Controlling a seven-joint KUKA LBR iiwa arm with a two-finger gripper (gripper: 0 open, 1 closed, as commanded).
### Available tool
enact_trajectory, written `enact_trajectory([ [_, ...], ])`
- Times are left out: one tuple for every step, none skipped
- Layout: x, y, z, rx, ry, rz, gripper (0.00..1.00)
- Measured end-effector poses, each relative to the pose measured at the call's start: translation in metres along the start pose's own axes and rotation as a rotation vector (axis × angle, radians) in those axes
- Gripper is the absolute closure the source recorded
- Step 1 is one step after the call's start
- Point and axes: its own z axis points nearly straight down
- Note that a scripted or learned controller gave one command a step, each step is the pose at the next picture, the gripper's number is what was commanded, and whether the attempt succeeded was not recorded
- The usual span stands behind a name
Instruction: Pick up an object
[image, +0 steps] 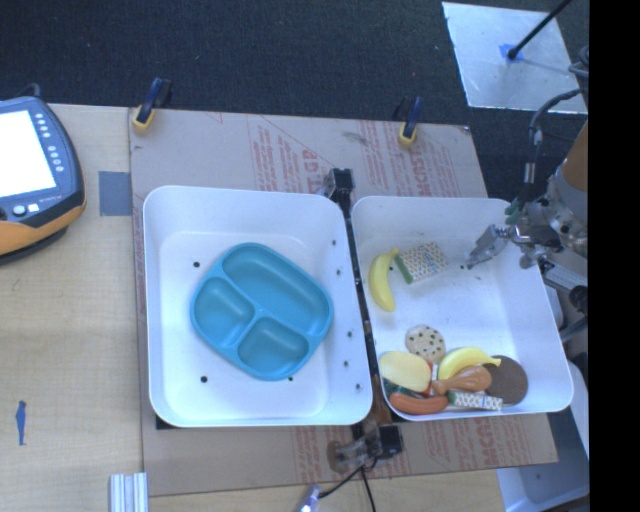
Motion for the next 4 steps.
enact_trajectory([
  [0.064, 0.055, 0.033, 0.0, -0.001, -0.003, 0.0],
  [0.114, 0.073, 0.002, -0.002, 0.001, 0.0, 0.0],
  [0.098, 0.062, 0.031, 0.001, -0.002, 0.0, 0.0],
  [0.098, 0.06, 0.096, -0.005, -0.004, -0.001, 0.0],
])
